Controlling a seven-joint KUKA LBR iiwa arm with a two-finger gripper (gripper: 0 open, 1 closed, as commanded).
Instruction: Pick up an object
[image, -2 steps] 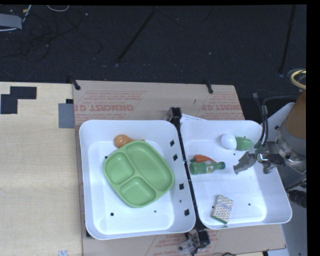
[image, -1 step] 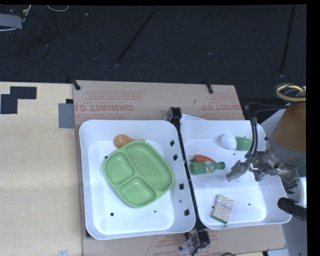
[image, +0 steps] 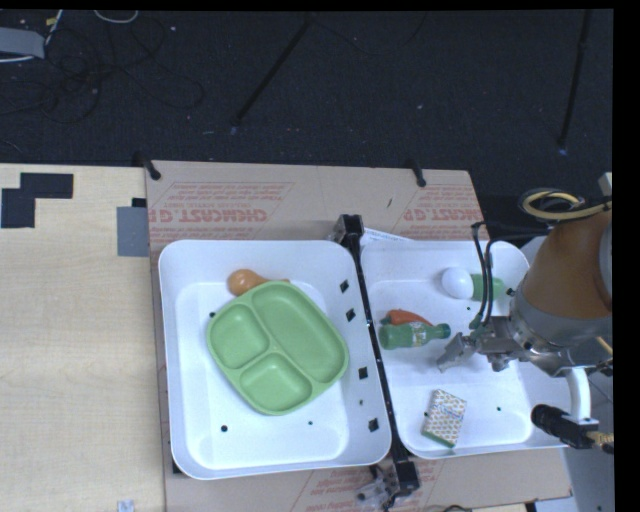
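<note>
1. Green bottle (image: 412, 335): lies on its side in the right bin, cap toward three o'clock.
2. Orange piece (image: 405, 317): touches the bottle at its twelve o'clock side.
3. White ball (image: 457, 283): at one o'clock from the bottle, well apart.
4. Patterned packet (image: 444, 416): lies flat at five o'clock from the bottle.
5. Green divided plate (image: 277, 346): left bin, three compartments up.
6. Orange item (image: 244, 281): at the plate's eleven o'clock edge.

Bench surface: pale wood bench (image: 70, 340), dark patches near its upper left.
Underlay: brown cardboard sheet (image: 300, 200) with red printing, beneath both bins.
Background: dark floor (image: 300, 80) beyond the bench, cables (image: 40, 45) at upper left.
</note>
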